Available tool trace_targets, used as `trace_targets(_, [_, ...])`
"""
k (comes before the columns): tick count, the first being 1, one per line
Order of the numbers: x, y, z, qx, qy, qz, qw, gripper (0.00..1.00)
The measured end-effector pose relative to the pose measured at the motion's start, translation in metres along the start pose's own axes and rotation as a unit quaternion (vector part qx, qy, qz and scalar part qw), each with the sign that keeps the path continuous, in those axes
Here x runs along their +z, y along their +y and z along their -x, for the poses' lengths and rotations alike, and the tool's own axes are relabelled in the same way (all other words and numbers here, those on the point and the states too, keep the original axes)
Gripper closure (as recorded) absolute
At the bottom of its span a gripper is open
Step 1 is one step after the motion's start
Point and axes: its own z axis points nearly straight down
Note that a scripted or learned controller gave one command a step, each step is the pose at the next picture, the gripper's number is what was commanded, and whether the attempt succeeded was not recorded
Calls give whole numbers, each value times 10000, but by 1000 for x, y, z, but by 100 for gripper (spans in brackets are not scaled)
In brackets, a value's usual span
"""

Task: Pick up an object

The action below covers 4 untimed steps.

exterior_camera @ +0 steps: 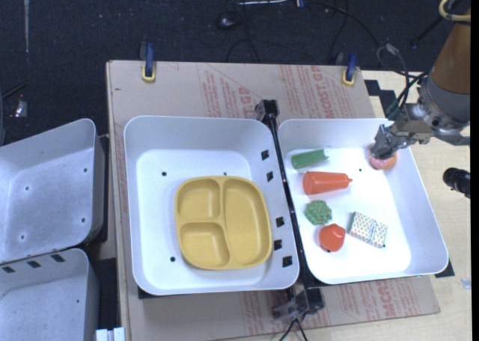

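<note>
- The end effector (387,145) sits low at the far right of the right-hand bin (419,205), directly over a small pink object (383,160) by the bin's back wall.
- Whether it is released or clenched I cannot tell; its tip is dark and merges with the pink object beneath it.
- The pink object lies just under and slightly nearer the camera than the end effector, touching it or very close to it.
- To the end effector's left lie a green piece (309,158) and an orange carrot-like piece (326,182); further toward the camera sit a green broccoli-like piece (317,212), a red-orange piece (331,237) and a patterned packet (368,229).
- Well to the left, in the other bin (146,182), rests a yellow divided plate (224,222).
- Judged step: the grasp attempt on the pink object.
- The next move calls for a firm close and a straight lift, clear of the bin wall.
</note>
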Motion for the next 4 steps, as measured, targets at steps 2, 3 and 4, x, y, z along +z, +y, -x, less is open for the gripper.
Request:
trace_targets(2, [2,-4,-114,-5,4,-11,10000,100])
trace_targets(3, [13,5,-163,-4,4,-14,10000,100])
trace_targets(4, [13,3,-209,-3,2,-8,10000,100])
